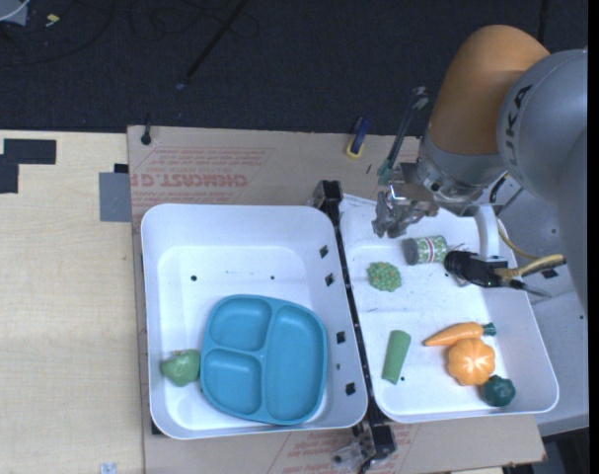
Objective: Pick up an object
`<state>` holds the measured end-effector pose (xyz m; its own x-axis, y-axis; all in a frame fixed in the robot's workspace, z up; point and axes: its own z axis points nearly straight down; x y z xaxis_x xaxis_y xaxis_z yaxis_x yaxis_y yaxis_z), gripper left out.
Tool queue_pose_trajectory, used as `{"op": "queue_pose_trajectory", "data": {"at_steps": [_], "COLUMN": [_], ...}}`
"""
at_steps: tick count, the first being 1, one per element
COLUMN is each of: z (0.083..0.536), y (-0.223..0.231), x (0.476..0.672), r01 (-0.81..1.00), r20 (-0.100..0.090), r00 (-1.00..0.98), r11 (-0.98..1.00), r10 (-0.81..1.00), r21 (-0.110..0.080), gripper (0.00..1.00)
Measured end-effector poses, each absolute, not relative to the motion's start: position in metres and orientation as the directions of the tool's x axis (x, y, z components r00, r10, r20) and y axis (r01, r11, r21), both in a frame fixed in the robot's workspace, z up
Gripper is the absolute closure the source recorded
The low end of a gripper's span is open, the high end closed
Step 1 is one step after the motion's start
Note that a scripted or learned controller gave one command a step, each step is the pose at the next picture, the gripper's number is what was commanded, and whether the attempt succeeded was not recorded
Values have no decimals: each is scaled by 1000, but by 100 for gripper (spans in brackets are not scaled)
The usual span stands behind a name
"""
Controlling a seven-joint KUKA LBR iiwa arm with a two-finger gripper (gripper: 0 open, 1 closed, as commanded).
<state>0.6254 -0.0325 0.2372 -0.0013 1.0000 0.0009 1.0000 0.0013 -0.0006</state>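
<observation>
Overhead, a small can [428, 250] with a green-and-white label is lying on its side near the back of the right bin [546, 368], just beside and to the right of the claw [390, 227], which is hanging over the bin's back left corner; whether the claw is wide or narrow cannot be told. A green bumpy ball [384, 276] is sitting just below the claw. Farther forward, a carrot [455, 335], an orange [471, 361] and a green stick [395, 355] are lying.
</observation>
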Motion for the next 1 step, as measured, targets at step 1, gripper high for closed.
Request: {"op": "queue_pose_trajectory", "data": {"at_steps": [1], "z": [221], "y": [-39], "x": [622], "r01": [1000], "r20": [-1], "r00": [2], "r11": [-2], "r10": [1000], "r21": [-4], "gripper": [100]}}
